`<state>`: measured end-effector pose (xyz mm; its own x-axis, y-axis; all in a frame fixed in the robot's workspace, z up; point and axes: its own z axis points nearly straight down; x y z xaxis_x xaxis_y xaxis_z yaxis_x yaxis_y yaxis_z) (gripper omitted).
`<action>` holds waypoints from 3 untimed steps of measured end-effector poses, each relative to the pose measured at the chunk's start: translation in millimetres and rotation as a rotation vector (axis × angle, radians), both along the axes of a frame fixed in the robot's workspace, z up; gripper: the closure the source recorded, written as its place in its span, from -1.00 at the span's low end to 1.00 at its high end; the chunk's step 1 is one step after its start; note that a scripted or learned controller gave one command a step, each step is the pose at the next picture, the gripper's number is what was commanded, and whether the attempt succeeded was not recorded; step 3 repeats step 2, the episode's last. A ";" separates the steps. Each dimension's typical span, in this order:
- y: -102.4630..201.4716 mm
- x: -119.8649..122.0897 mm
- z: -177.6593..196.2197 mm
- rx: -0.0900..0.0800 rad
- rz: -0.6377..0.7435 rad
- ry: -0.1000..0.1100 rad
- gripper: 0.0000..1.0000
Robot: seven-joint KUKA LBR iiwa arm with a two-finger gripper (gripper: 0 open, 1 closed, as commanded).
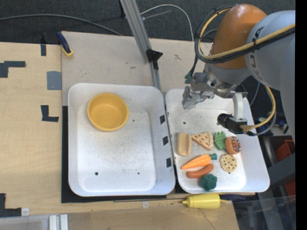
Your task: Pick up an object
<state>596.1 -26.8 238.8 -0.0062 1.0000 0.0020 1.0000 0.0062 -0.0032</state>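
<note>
The two-finger metal gripper (191,101) hangs above the right white plastic bin (254,181), beyond the tan toy bread roll (183,143); its grasp state I cannot tell. Best play: descend straight over the roll, clear of the neighbouring orange toy carrot (195,162).
</note>
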 end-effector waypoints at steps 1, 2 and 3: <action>48.4 -36.4 -4.9 -0.001 -0.001 0.002 1.00; 98.2 -58.8 2.3 0.000 0.001 0.001 1.00; 98.2 -58.8 2.3 0.000 0.001 0.001 1.00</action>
